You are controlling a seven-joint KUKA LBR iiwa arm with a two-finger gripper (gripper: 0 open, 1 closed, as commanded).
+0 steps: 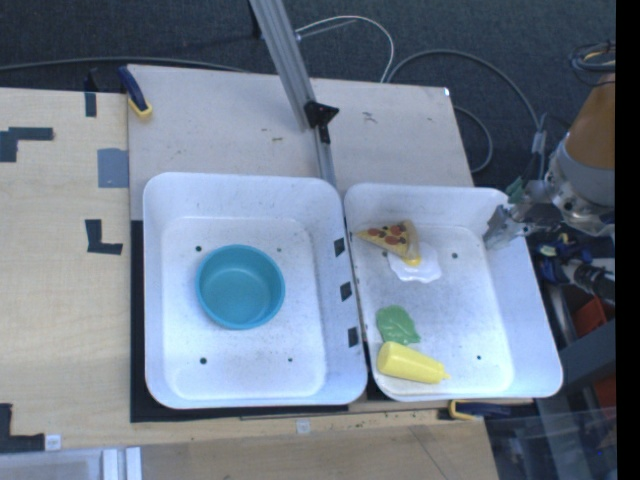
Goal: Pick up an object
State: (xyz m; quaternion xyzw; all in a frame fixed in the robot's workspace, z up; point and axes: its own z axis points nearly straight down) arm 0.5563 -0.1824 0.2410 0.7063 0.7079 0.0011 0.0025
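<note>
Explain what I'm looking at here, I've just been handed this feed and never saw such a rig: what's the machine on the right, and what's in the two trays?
This is one fixed camera looking down at a slant on a bench with two shallow white bins. The machine at the right edge is a robot arm, grey with an orange band; its pincer sits at the right bin's upper right rim, and no object shows in it. The left bin holds a blue bowl. The right bin holds a toy pizza slice, a white piece just beneath it, a green piece and a yellow piece. The job is to pick up one object.
</note>
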